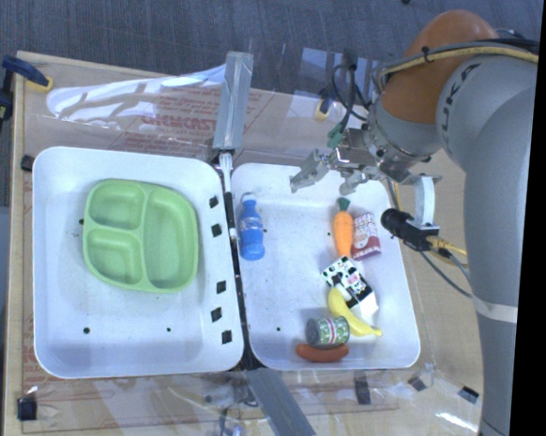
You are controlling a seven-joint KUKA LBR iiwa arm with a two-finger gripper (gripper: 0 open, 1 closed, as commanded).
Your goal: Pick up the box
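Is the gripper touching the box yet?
Apart. The camera view shows the gripper open above the bin's far rim, white floor between it and the box.

1. Green divided plate (142, 235) – left bin (47, 336), centre-left.
2. Blue bottle (251, 228) – right bin (280, 307), by left wall.
3. Carrot (343, 231) – upper right.
4. Banana (353, 317), can (327, 332), sausage (322, 353) – clustered nr front edge.

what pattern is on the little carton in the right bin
Black-and-white cow patches on the carton, seen in the camera view.
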